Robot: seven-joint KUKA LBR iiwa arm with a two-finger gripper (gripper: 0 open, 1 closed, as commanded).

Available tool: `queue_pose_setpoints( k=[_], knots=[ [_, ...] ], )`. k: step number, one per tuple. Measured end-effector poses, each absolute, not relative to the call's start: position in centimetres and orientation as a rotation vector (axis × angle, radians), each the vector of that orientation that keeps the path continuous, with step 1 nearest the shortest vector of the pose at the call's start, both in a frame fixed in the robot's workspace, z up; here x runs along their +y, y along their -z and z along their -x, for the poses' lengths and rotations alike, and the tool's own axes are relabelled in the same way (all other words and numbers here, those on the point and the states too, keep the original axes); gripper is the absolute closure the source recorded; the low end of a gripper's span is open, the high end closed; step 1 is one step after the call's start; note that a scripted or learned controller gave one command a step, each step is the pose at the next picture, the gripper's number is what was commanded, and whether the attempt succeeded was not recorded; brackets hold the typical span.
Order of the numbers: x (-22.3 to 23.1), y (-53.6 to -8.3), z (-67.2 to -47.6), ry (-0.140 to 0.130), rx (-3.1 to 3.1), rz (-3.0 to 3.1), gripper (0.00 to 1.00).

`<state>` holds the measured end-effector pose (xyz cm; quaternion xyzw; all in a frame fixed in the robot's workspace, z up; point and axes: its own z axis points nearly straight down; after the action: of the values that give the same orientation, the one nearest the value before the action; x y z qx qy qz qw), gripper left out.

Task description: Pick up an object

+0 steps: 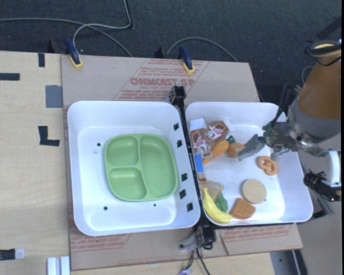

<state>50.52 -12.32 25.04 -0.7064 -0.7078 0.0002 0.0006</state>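
Claw low over the right bin, grip unclear

Looking down at the counter (pixel 23 153), I see two white bins side by side on a cardboard sheet (pixel 160 82). The left bin (pixel 86 171) carries a green tray (pixel 140 167) with three compartments, lying flat near its middle.

The right bin (pixel 292 199) has all the small stuff. Against its left wall there is a printed packet (pixel 208 135) with a carrot (pixel 219 149) lying tilted just beside it, and an orange bit (pixel 235 150) touching the carrot's right end. A pretzel (pixel 268 165) sits right of centre, a round cracker (pixel 254 191) below it, and an orange wedge (pixel 243 209) touching the cracker's lower edge. A banana (pixel 214 208) curves along the bottom left corner, with a green leaf piece (pixel 221 201) and a tan slice (pixel 212 188) tucked against it.

My arm (pixel 321 96) comes in from the right, orange band showing above the wrist. The claw (pixel 252 146) hangs over the upper middle of the right bin, near the orange bit and just above the pretzel. I cannot tell from this angle whether it is spread or pressed together (the dark fingertips blur into one shape), and I see nothing pinched in it.

Two blue clamps (pixel 74 55) pin the sheet's far edge.
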Motion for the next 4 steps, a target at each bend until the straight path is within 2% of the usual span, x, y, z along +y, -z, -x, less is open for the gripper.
queue_pose_setpoints(
  k=[1, 2, 3, 4],
  knots=[
    [-9.6, -14.4, -57.1, -0.004, -2.221, 2.216, 0.00],
    [-11.9, -8.7, -59.7, -0.004, -2.227, 2.237, 0.00],
    [-11.4, -8.6, -65.3, -0.047, -2.206, 2.217, 0.00],
    [-11.0, -8.8, -63.1, -0.010, -2.228, 2.244, 0.00]
  ],
)
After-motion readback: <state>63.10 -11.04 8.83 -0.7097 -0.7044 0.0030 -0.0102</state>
